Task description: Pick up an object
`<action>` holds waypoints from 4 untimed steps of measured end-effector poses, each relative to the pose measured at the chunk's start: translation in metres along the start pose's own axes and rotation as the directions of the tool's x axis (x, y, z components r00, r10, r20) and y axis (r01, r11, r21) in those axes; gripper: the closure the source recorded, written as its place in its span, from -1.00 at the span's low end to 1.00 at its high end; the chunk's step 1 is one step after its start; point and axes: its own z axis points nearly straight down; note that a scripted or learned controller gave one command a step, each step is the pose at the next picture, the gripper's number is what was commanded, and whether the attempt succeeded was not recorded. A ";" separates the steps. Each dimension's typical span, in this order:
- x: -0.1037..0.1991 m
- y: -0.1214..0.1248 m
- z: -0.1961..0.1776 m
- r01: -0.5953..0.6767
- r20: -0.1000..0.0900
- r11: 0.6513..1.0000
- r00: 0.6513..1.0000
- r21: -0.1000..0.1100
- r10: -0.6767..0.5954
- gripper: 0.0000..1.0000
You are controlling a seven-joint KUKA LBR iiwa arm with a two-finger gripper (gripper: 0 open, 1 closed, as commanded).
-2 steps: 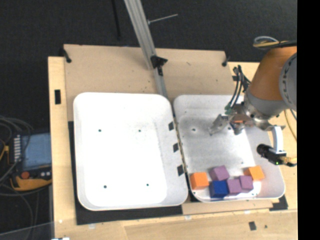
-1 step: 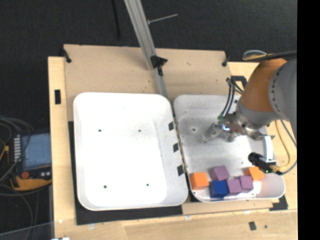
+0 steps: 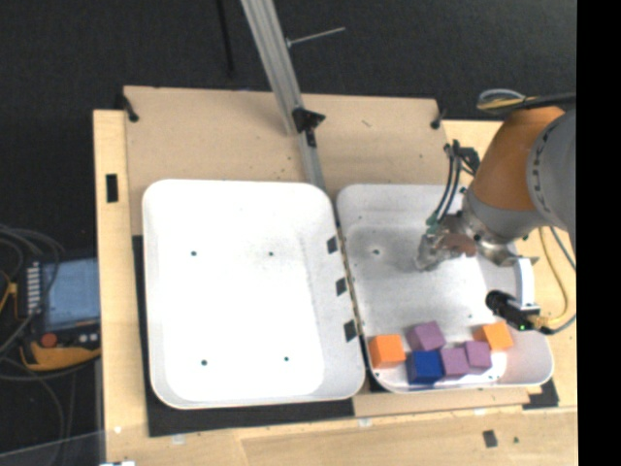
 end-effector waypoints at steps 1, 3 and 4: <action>0.000 -0.005 -0.047 0.000 0.001 1.000 1.000 -0.002 0.000 1.00; 0.002 -0.004 -0.105 0.011 0.002 1.000 1.000 0.002 -0.011 1.00; 0.058 -0.015 -0.118 0.015 -0.003 1.000 1.000 0.002 -0.015 1.00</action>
